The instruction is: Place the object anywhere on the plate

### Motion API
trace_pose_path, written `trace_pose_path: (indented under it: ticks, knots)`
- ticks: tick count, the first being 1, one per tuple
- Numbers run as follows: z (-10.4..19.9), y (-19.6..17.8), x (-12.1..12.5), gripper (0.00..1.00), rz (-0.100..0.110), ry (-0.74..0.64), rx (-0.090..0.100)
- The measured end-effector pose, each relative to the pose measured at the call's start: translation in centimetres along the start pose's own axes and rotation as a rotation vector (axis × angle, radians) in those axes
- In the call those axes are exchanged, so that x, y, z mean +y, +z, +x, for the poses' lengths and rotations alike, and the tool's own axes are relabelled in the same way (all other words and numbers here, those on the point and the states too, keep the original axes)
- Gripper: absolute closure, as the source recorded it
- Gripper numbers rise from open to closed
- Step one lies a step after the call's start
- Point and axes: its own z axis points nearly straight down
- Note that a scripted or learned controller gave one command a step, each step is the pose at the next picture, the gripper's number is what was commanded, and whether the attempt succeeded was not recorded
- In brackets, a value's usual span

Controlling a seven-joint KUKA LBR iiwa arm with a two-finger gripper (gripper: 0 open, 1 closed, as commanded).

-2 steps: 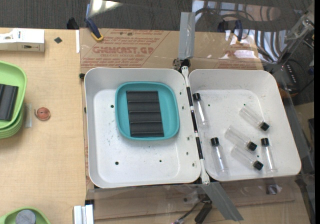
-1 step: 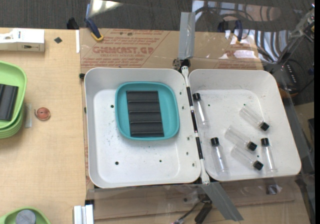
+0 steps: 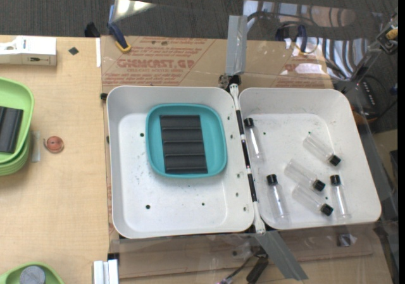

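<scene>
Cannot tell how wide the claw stands, nor whether it grips or touches anything. In the right bin [image 3: 354, 118]: six clear vials with black caps, all lying flat on the white floor. One long vial [image 3: 252, 138] hard against the bin's left wall, cap toward the far end. Another vial [image 3: 277, 197] near the front left, cap pointing away from the front edge. Toward the middle and right, four more: an upper vial [image 3: 314, 147] lying slantwise, a middle vial [image 3: 301, 172] just below it at the same slant, a lower vial [image 3: 309, 198] near the front, and a right-hand vial [image 3: 339, 197] lying roughly front to back beside the bin's right wall. All six well apart from the plate, with the two bins' touching walls between. In the left bin [image 3: 123, 169]: a teal plate [image 3: 154, 143] with rounded corners, set toward the far half, flat on the floor. On the plate, a dark ribbed block [image 3: 183, 143] of four ridges, centred. Behind both bins, a sheet of printed cardboard [image 3: 164, 58]. To the left, on the wooden desk [image 3: 63, 213]: a stack of green trays [image 3: 19, 105] at the edge, a small round reddish disc [image 3: 54, 143] just beside it, and a white box [image 3: 28, 50] farther back.
</scene>
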Motion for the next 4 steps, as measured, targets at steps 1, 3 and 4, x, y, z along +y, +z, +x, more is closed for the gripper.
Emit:
trace_pose_path:
  ticks: [1,3,4]
  knots:
    - [-0.1,-4.7,0.1,0.0,-0.001,0.117,0.001]
    - [0.5,-8.0,0.3,0.0,-0.002,0.288,0.001]
    - [0.4,-7.9,0.3,0.0,-0.001,0.289,0.0]
